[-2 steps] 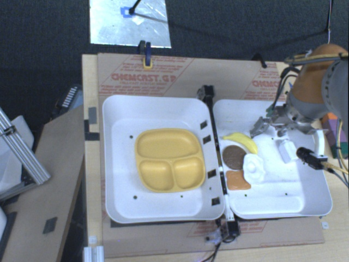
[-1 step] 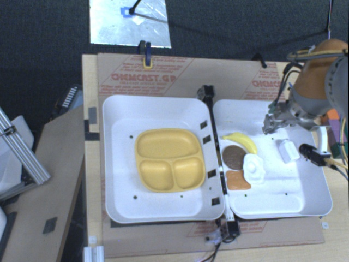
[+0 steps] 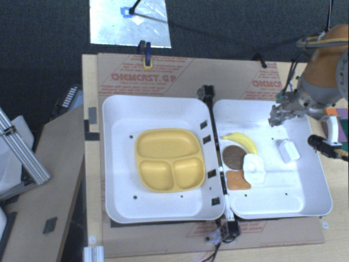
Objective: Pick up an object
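Over the far right corner of the right bin (image 3: 311, 162) hangs my pincer (image 3: 277, 117), at the end of my grey arm (image 3: 322, 70) with its orange band. Its dark tip is too small and blurred for me to make out; I cannot tell whether it stands wide or narrow, and I see nothing gripped in it.

Below me, in the right bin, the things to pick lie well apart from my pincer. A banana (image 3: 242, 141) curves along the bin's left side, near the divider. Just beneath it sits a brown round disc (image 3: 234, 156), and touching that disc on its right is a white lumpy object (image 3: 254, 168). An orange flat piece (image 3: 238, 180) lies under the disc, partly covered by the white object. A small white block (image 3: 287, 150) lies alone nearer my side, tilted.

The left bin (image 3: 117, 146) holds a yellow tray (image 3: 169, 160) with three compartments.

Both bins rest on a brown sheet (image 3: 163, 75) printed in red with "CHEMCAST GP"; the same print repeats toward the right, too partial to read fully.
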### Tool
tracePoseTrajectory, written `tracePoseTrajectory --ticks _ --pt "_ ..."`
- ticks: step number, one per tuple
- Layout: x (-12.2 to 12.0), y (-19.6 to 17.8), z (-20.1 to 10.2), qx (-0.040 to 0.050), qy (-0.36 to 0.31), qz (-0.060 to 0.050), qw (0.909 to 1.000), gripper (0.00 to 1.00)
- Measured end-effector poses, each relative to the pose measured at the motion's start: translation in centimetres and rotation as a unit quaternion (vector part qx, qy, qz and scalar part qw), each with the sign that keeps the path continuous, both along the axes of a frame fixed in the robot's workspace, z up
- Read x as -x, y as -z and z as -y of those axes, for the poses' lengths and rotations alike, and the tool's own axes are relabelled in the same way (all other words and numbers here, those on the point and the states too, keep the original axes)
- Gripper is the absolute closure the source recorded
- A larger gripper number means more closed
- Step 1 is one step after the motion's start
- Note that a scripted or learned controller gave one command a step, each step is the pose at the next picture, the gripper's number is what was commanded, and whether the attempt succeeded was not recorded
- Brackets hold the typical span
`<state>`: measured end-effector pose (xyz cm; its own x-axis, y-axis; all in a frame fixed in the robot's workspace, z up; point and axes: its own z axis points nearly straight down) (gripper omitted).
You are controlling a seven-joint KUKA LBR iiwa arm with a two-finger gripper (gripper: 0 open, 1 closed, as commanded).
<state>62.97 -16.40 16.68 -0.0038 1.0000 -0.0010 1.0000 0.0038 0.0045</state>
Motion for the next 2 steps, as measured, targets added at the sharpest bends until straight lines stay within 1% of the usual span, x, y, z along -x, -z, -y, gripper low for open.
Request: tracePoseTrajectory --ticks 1,2 --pt "-0.1 -5.1 0.0 0.0003 0.000 0.001 1.0000 1.00" --pt "2.2 -6.2 -5.2 -0.0011 -0.002 -0.002 1.0000 1.00"
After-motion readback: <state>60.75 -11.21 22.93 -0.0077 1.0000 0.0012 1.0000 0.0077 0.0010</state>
